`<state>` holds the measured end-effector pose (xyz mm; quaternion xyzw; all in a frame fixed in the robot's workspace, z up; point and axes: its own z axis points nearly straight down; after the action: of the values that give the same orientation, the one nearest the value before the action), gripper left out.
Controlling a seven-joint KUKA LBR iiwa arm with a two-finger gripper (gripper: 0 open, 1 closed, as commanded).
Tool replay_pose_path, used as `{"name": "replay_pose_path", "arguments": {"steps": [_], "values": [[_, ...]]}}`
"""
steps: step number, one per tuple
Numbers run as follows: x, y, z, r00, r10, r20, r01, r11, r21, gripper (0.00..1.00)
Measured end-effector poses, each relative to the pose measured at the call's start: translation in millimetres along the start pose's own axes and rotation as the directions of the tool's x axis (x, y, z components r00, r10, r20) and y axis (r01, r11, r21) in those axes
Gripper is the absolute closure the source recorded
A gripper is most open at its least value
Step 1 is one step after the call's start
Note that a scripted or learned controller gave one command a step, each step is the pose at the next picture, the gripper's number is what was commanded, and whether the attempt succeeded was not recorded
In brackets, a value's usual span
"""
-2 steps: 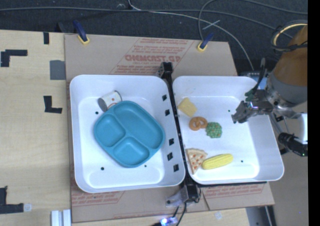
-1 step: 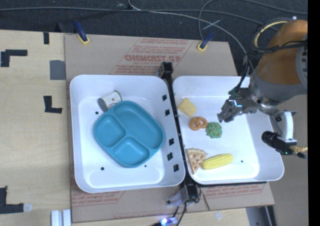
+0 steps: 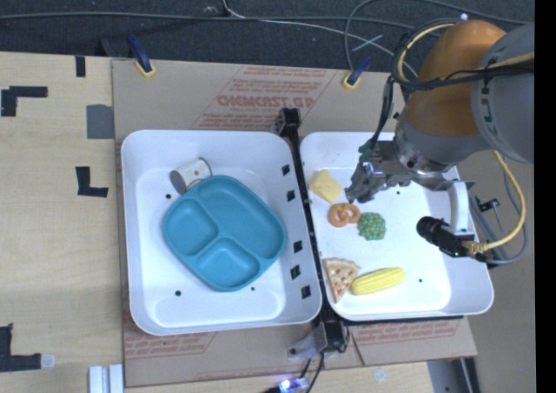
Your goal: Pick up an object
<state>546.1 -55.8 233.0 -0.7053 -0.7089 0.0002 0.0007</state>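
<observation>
In the right white bin [image 3: 469, 291], your claw [image 3: 360, 189] hovers above the orange pretzel-shaped toy [image 3: 343, 215]; grip state indiscernible. Next, judge: descend, close.

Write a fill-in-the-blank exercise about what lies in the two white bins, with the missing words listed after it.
1. The blue three-compartment plastic tray lies in the ____ bin.
2. The yellow toy corn cob lies just right of the tan ____-shaped waffle piece.
3. The small green toy broccoli sits just right of the orange ____.
4. The arm's tool hangs above the ____ bin, near the pale yellow wedge.

Missing words: left; triangle; pretzel; right
</observation>
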Motion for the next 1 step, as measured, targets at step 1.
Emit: {"name": "replay_pose_path", "arguments": {"steps": [1], "values": [[46.7, 5.8, -5.6, 1.0, 0.0, 0.0, 0.0, 1.0, 0.0, 1.0]]}}
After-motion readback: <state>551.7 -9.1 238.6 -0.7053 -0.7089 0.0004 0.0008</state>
